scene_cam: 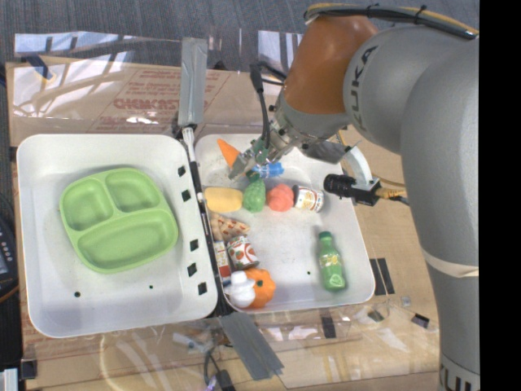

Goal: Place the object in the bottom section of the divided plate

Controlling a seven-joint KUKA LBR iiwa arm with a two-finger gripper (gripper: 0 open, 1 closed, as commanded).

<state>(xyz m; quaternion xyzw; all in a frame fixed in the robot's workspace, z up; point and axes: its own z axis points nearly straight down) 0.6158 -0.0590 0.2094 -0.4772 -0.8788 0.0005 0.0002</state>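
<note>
The end effector [251, 160] fingertips blur together, perhaps over a small blue object [271, 169]

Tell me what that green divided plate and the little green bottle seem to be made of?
The divided plate looks like moulded plastic, matte light green: one even colour, with soft rounded ridges between its sections. The green bottle also looks like plastic, glossier, with a small highlight on its body and a printed label; likely a toy, though the view leaves that open.
</note>
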